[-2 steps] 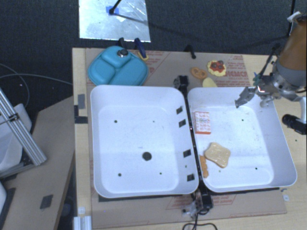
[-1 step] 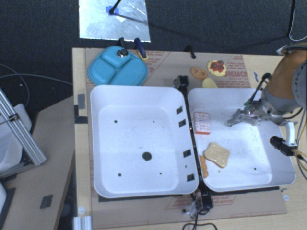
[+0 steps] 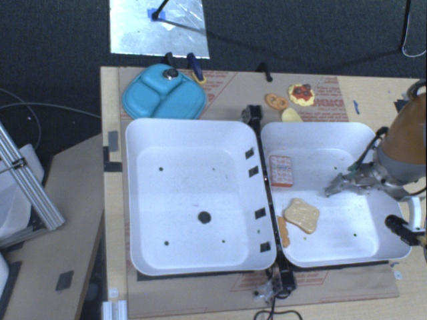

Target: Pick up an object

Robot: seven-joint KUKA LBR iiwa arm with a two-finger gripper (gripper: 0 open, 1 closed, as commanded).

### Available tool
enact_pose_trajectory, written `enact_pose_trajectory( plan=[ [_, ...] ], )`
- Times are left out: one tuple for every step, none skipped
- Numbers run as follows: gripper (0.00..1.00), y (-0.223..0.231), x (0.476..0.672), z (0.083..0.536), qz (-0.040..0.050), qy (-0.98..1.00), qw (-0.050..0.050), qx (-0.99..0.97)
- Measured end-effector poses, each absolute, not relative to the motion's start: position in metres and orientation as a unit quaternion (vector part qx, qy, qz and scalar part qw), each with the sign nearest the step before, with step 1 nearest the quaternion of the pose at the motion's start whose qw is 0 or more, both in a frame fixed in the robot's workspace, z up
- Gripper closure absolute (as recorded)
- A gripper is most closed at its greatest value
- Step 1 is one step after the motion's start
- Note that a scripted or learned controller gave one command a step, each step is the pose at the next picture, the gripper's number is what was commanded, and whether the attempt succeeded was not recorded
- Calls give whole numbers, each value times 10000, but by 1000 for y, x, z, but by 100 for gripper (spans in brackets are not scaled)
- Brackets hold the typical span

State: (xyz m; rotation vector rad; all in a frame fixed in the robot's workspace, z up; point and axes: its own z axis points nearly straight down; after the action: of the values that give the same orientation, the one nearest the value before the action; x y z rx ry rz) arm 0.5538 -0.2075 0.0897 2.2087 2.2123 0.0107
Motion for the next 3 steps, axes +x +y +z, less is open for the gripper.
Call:
enact_pose_trajectory(
  plan=[
    [0,-118,585,88,20,7102,76,7039],
    [100,-122,585,99,35,7079,82,7063],
    [100,-111,515,119,-4,7071,-11,7071]
  ],
)
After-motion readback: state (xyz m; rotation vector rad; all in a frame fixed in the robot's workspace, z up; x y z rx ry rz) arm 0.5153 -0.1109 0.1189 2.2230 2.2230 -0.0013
